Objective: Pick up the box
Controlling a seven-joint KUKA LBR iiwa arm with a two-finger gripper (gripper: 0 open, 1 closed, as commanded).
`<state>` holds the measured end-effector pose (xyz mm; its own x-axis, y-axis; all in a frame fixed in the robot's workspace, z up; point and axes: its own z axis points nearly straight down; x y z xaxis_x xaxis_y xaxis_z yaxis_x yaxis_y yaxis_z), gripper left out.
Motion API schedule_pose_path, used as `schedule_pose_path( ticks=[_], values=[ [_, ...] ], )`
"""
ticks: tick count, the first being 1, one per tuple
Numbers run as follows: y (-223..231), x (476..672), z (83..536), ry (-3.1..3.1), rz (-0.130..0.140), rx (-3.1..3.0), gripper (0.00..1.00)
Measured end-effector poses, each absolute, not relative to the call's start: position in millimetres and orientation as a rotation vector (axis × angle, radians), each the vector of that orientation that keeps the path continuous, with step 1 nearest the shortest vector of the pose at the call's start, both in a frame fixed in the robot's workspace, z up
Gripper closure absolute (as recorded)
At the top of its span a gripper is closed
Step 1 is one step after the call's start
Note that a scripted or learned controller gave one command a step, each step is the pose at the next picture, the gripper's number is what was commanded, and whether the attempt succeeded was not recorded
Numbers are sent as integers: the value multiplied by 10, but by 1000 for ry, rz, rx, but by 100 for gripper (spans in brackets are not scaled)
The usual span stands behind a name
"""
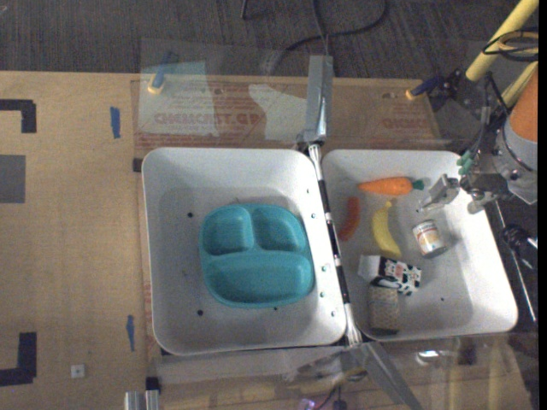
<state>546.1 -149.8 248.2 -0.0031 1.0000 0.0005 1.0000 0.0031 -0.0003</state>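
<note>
Diagonally across the right bin (pixel 479 310) from the hand (pixel 446 191) lies the box (pixel 399 273), a small black-and-white printed carton whose long axis runs roughly side to side. The hand hovers over the bin's far right part, its fingers slightly parted and holding nothing. A small can (pixel 429 237) sits between hand and box, so the reach probably has to pass over or beside it. Just beside the box, towards the hand's side of the bin, rests a banana (pixel 385 232), with a carrot (pixel 389 186) beyond it and a woven brown item (pixel 385 308) on the box's near side. The left bin (pixel 167 178) holds a teal divided plate (pixel 255 254)
</note>
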Motion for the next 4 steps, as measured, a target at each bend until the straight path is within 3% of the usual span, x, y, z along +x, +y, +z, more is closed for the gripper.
schedule_pose_path(
  ticks=[1, 2, 3, 4],
  values=[
    [-1510, 5467, 2585, -2224, -2, -2222, 100],
    [-1839, 5791, 3128, -1928, -1, -2484, 100],
    [-813, 6077, 3247, -1791, -2, -2584, 100],
    [-1605, 5827, 3965, -1451, 0, -2788, 100]
  ],
)
